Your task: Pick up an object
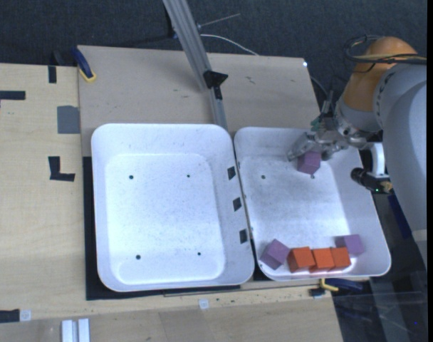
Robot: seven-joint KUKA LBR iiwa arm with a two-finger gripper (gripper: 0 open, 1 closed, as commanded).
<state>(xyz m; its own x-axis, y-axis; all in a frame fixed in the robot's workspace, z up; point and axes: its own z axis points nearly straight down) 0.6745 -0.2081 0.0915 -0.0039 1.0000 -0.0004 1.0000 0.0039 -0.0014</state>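
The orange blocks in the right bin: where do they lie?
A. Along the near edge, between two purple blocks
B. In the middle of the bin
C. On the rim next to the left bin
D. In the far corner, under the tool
A: the orange blocks lie in a row at the near edge of the right bin, with one purple block on their left and another purple block on their right.
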